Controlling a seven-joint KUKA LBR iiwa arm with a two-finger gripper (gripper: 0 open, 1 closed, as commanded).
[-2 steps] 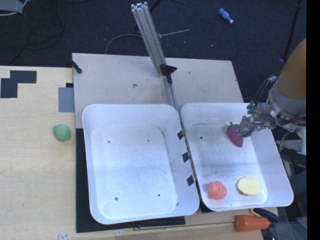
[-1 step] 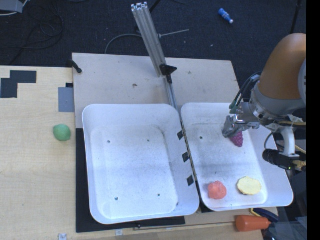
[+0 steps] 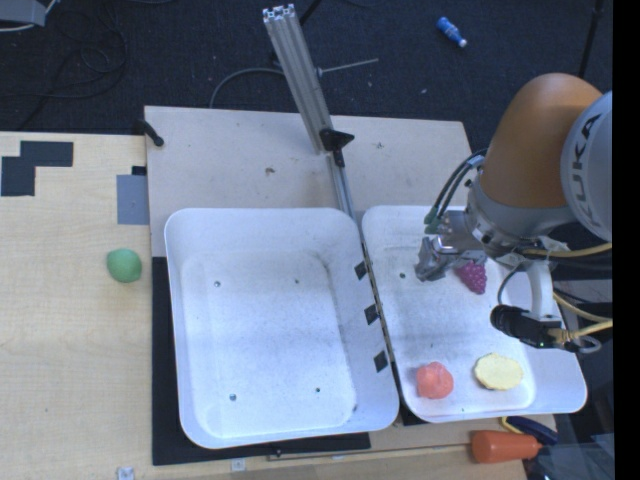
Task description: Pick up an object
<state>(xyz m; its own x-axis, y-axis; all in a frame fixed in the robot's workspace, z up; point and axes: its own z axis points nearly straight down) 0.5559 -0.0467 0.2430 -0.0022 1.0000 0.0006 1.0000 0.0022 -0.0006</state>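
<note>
Bumpy purple grape cluster (image 3: 472, 274) lies beside the gripper (image 3: 432, 268), whose finger state I cannot tell

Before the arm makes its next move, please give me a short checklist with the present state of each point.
1. gripper is over the right bin: ok.
2. A target is close, the purple object just beside the gripper: ok.
3. Purple object between the fingers: cannot tell.
4. red object and yellow object lie apart from the gripper: ok.
5. All items are inside a bin: not ok, the green ball and an orange object lie outside.
</note>
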